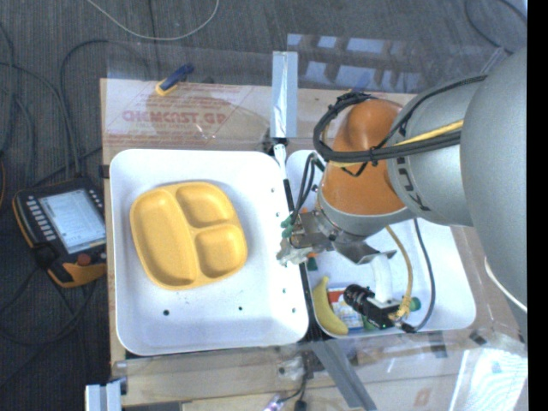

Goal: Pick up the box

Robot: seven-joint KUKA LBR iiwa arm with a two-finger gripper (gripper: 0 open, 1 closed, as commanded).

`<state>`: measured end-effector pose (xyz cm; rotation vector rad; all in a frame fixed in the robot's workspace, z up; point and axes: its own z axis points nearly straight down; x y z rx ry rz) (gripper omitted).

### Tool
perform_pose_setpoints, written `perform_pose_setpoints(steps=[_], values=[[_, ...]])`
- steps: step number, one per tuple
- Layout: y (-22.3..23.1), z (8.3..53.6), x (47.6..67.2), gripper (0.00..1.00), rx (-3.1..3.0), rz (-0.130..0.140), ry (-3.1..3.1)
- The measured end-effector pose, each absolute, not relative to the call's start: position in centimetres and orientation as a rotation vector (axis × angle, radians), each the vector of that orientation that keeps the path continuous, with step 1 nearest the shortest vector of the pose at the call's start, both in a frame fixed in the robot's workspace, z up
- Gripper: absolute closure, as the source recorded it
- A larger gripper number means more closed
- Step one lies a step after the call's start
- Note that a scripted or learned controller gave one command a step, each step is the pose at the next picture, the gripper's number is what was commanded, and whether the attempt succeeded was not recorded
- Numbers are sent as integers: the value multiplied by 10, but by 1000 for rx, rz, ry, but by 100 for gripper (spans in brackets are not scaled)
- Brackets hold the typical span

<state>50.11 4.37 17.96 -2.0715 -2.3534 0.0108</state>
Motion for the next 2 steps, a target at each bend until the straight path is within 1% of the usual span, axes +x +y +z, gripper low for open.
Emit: perform_pose_setpoints(steps=[1, 2], values=[[10, 275, 508, 100, -1839, 8, -2543], [42, 203, 495, 100, -2434, 12, -1980]])
